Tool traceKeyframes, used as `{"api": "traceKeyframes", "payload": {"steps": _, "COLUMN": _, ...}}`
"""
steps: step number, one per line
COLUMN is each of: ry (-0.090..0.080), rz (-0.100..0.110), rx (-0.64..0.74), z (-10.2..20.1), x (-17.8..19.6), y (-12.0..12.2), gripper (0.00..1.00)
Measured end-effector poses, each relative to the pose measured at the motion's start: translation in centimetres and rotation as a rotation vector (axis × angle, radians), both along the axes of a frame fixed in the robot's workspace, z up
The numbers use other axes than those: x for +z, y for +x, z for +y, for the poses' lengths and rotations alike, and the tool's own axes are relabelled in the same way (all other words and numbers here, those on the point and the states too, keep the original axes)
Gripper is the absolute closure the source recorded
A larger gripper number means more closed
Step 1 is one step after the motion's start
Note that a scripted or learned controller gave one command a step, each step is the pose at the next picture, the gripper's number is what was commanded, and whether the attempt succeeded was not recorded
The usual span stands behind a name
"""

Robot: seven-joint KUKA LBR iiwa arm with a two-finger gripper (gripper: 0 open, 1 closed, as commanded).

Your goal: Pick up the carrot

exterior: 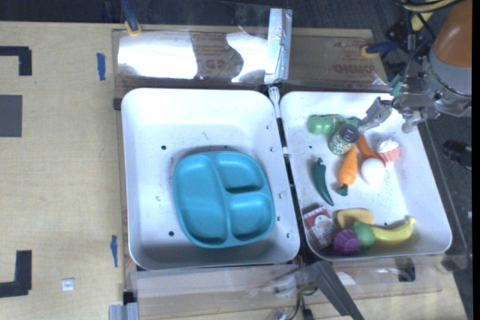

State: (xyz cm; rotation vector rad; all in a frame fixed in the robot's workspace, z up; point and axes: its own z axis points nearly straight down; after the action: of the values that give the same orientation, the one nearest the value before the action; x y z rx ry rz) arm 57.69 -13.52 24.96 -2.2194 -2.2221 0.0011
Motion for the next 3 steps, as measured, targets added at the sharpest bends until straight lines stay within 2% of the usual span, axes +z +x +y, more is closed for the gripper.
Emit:
{"api": "traceKeyframes", "payload": {"steps": 1, "ry": 0.003, "rz": 0.006, "rx": 0.283, "z": -0.8, "x": -14.9, "y": 1.3, "gripper": 0.0}}
{"api": "traceKeyframes", "payload": {"steps": 2, "ry": -0.001, "rz": -0.007, "rx": 0.585, "z": 2.2, "x": -16.2, "y": -3.1, "gripper": 0.0}}
{"api": "traceKeyframes", "payload": {"steps": 3, "ry": -0.005, "rz": -0.014, "rx": 0.584, "z": 2.2, "x": -15.1, "y": -2.9, "gripper": 1.0}}
